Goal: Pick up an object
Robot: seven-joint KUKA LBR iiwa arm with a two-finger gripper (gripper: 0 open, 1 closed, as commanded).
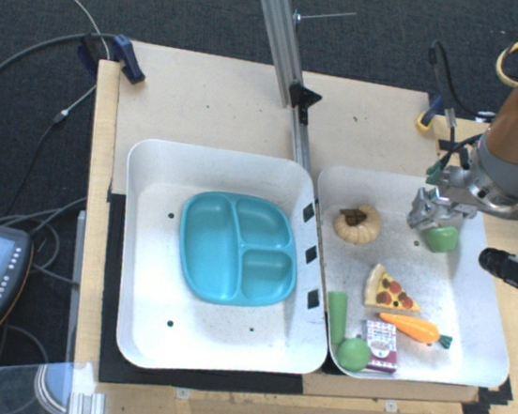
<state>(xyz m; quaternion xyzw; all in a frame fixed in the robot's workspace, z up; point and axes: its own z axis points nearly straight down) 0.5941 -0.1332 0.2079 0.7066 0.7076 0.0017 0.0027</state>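
Toys for picking lie scattered in my right bin (482, 307). Nearest, at its near-left corner, a green ball-like toy (352, 354) sits touching a small purple-and-white carton (381, 346), with a green stick-shaped piece (336, 315) standing just beyond the ball along the bin's left wall. Right of the carton lies a carrot (411, 328), pointing left, its green tip to the right. Just beyond the carrot is a pizza slice (388, 290). Farther still, near the far-left part of the bin, rests a brown, pumpkin-like toy (358, 224).

My tool (435, 220) hangs over the far right part of this bin, and a green rounded object (441, 239) sits right at its tips; I cannot tell whether the tool is gripping it or only touching it, nor how wide it stands.

The left bin (142, 233) holds a teal divided plate (237, 248) with three compartments, lying flat. Both bins rest on my table (207, 100), and a metal pole (281, 24) rises from its far edge between them.
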